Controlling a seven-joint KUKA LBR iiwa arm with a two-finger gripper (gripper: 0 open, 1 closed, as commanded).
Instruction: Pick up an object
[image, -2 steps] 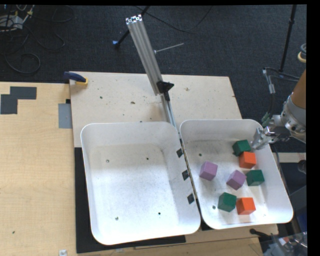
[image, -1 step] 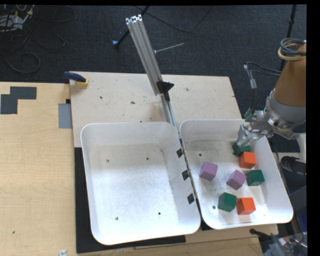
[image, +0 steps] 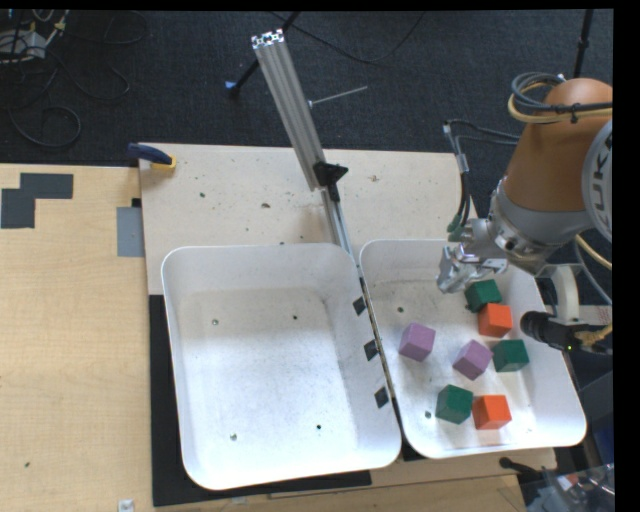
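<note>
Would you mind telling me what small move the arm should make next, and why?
Probably lower straight down: the gripper hangs in the right bin just above and left of a green cube, with an orange cube close beside it, so a short descent seems the likeliest way to reach one.

Two shallow white bins sit side by side on the table (image: 230, 200). The left white bin (image: 190, 290) lies beside the right white bin (image: 400, 262), which holds all the blocks. Inside it, a purple cube (image: 417, 341) lies nearest the shared wall, a second purple cube (image: 472, 358) right of it. A green cube (image: 485, 294) lies farthest back, touching an orange cube (image: 495, 320) just in front. Another green cube (image: 511, 355) lies further forward; a third green cube (image: 454, 404) and second orange cube (image: 491, 411) sit side by side nearest the front.
</note>
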